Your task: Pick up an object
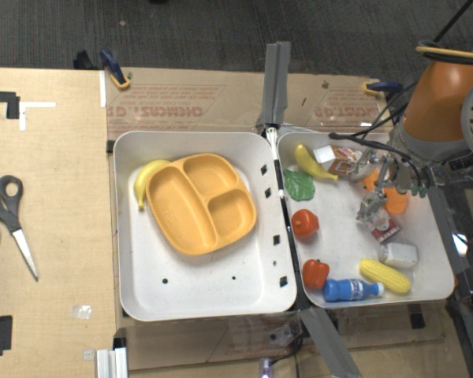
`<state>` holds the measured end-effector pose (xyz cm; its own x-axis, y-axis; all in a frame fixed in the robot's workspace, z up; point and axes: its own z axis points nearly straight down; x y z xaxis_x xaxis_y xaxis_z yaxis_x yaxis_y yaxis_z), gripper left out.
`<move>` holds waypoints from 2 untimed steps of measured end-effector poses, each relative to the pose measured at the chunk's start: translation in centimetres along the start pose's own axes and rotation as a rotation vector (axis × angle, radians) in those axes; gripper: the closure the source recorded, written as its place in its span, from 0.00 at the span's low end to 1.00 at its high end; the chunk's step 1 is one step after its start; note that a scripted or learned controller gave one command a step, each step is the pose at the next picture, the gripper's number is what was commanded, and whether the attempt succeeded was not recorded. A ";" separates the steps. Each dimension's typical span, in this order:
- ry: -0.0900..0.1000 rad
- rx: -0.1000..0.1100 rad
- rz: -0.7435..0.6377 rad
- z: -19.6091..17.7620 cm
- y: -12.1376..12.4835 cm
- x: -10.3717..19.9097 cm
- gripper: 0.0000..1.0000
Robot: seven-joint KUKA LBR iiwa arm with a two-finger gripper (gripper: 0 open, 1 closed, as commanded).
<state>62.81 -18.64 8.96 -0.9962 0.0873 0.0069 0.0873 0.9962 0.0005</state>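
Camera view: gripper (376,204) hanging low in right bin (433,286), near its far right corner; opening hidden in clutter, cannot tell. Red-white packet (385,231) lying just beneath, toward near edge, beside orange object (395,201). Corn (385,276) lying farther toward near edge, long axis running left-right.

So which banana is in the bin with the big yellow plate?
The banana curled against the divided plate's left edge, in the left bin. The other banana lies in the right bin, beside the green toy.
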 end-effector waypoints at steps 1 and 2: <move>-0.008 0.001 -0.001 -0.9 0.0 -0.2 1.00; -0.005 0.000 0.268 0.1 3.4 6.9 1.00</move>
<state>56.24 -14.63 8.95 -0.9376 0.3477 0.0020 0.3477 0.9376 -0.0005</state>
